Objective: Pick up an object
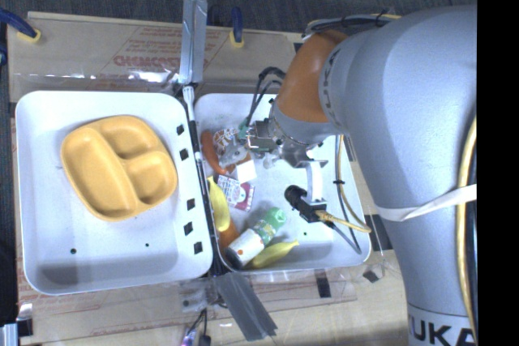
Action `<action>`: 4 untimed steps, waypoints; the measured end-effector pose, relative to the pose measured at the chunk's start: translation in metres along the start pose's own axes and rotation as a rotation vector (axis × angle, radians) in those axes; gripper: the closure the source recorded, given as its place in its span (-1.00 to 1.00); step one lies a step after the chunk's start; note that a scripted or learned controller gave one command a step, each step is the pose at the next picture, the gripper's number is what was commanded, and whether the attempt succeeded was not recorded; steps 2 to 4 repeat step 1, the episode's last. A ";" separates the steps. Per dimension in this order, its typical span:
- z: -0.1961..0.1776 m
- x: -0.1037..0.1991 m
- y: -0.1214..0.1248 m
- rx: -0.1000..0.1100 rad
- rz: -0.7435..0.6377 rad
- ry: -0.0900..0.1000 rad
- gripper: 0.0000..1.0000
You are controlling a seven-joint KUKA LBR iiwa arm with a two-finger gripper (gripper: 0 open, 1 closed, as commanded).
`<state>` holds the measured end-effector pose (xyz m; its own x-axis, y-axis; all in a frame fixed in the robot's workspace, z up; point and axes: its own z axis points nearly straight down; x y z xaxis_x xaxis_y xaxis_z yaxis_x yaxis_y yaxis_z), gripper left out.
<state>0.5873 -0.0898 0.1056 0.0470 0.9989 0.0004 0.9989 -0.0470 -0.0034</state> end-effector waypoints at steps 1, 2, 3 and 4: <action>-0.009 0.002 0.000 0.004 -0.006 0.001 1.00; -0.009 0.002 0.000 0.004 -0.006 0.001 1.00; -0.009 0.002 0.000 0.004 -0.006 0.001 1.00; -0.009 0.002 0.000 0.004 -0.006 0.001 1.00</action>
